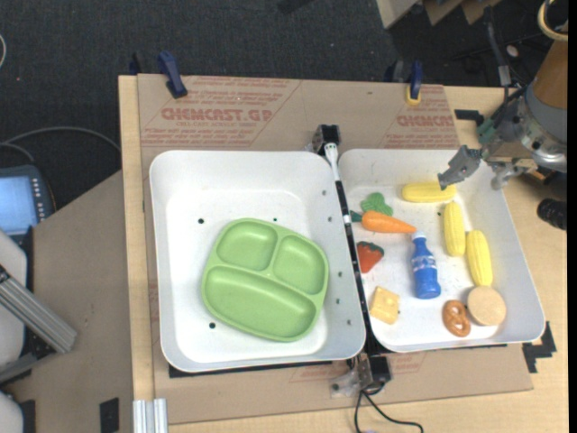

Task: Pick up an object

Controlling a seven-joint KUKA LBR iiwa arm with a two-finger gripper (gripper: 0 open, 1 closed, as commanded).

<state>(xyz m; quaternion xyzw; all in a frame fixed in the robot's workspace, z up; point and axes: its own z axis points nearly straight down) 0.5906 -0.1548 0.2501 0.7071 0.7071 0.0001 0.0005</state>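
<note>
From above, two shallow white bins with smooth rounded walls sit side by side on a brown board. The left bin (171, 242) holds a glossy green divided plate (264, 280), rounded and split into three compartments. The right bin (523, 269) holds small plastic toy foods: a yellow banana (426, 192) at the far end, an orange carrot (388, 224) with a leafy green top, a red strawberry (370, 254), a blue bottle (425, 266), two bumpy yellow corn cobs (453, 228) (479, 256), a holed cheese wedge (386, 306), a brown pretzel (456, 317) and a round tan cookie (487, 306). The gripper (460, 167) hangs just above the banana's right end, grasping nothing; whether it is released or clenched cannot be told.
</note>
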